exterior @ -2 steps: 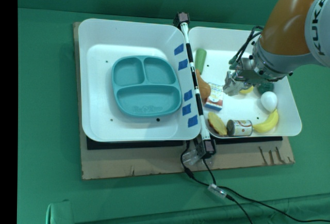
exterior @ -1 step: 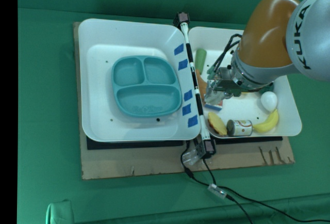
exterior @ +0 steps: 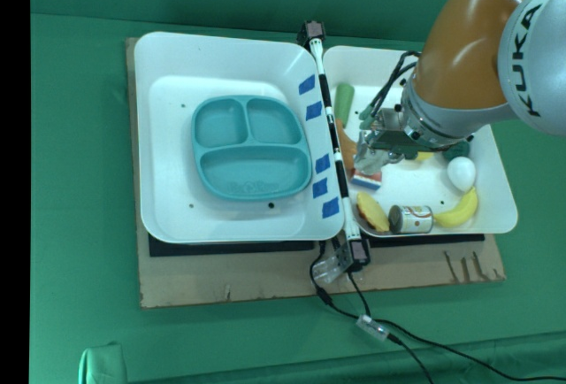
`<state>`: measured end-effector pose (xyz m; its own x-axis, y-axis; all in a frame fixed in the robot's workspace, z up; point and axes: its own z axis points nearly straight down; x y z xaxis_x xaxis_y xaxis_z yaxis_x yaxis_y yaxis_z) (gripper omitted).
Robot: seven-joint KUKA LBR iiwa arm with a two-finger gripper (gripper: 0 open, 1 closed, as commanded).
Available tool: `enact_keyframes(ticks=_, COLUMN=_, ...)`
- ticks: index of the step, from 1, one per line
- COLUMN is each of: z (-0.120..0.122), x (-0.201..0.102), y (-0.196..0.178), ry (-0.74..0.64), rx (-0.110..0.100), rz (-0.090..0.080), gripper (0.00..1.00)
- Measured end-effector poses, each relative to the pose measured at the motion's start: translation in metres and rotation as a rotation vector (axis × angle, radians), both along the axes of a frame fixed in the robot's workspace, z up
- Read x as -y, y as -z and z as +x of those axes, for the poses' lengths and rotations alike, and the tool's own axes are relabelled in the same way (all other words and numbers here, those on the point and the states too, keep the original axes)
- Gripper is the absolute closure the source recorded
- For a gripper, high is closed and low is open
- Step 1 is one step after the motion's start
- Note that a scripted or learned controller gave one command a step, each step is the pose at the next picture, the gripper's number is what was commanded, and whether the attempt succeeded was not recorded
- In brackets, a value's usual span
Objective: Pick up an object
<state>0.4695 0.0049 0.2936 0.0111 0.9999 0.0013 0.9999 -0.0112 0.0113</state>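
Gripper (exterior: 370,163) low in right bin (exterior: 495,170), over red-and-white object (exterior: 368,180); finger state not discernible.

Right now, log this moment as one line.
arm: over right bin | pincer: low, near carrot | grip: unclear | banana, egg, can: lying in bin | left bin: teal plate
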Motion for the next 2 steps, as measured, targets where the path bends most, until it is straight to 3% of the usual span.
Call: enact_keyframes(ticks=2, z=0.003, x=0.002, y=-0.026, ry=0.011, rx=0.019, rz=0.001, gripper=1.0)
